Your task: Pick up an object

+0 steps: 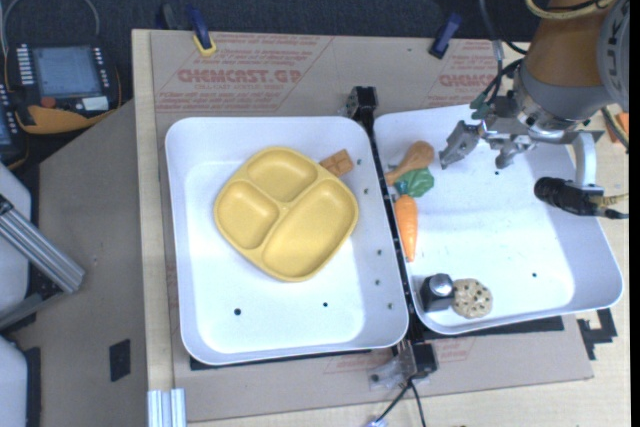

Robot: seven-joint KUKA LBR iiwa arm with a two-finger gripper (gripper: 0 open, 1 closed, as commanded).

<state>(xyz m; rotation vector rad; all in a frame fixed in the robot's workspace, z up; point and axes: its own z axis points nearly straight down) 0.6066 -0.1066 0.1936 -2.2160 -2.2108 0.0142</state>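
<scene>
My gripper point(487, 146) hangs over the far part of the right bin point(545, 260), its two fingers spread open with nothing between them. Just left of it lie a tan drumstick point(414, 157) and a small green piece point(416, 182). An orange carrot point(405, 226) rests along that bin's left wall. Near the front left corner sit a chocolate-chip cookie point(471, 297) and a small round black-and-silver object point(437, 288).
The left bin point(290, 315) holds a yellow divided plate point(287, 212), with a small brown block point(337, 162) at its far right edge. A ridge with black clamps separates the two bins. Bare white floor lies under and right of the gripper.
</scene>
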